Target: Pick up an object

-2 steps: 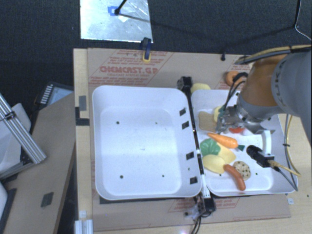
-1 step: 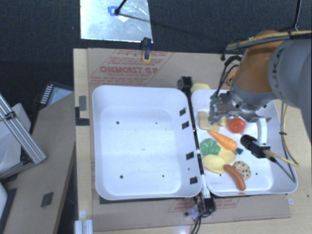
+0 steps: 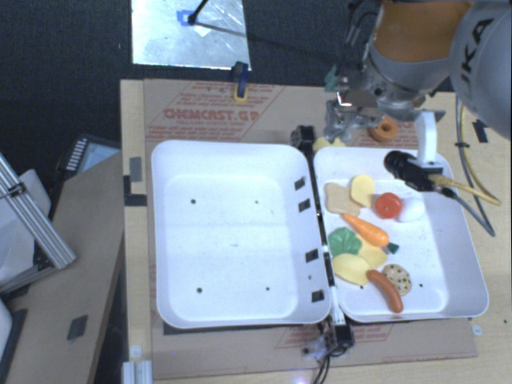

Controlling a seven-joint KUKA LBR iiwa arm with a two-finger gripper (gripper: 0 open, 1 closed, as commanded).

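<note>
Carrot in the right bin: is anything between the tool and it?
Nothing visible blocks it from above. The tool hangs over the right bin's far rim; the carrot lies mid-bin, with the tomato and green piece close beside it.

You are looking at two white bins [image 3: 232, 238]; in the right one [image 3: 456, 254] a carrot [image 3: 366, 229] is showing orange, a tomato [image 3: 389, 205] red, a leafy piece [image 3: 344, 241] green, a sausage [image 3: 386, 290] reddish-brown, and a cookie [image 3: 397, 278] tan with dark specks. A brown doughnut [image 3: 385, 130] is lying at the frame's upper right on the tan tabletop [image 3: 208, 110], which is printed with red lettering.
</note>
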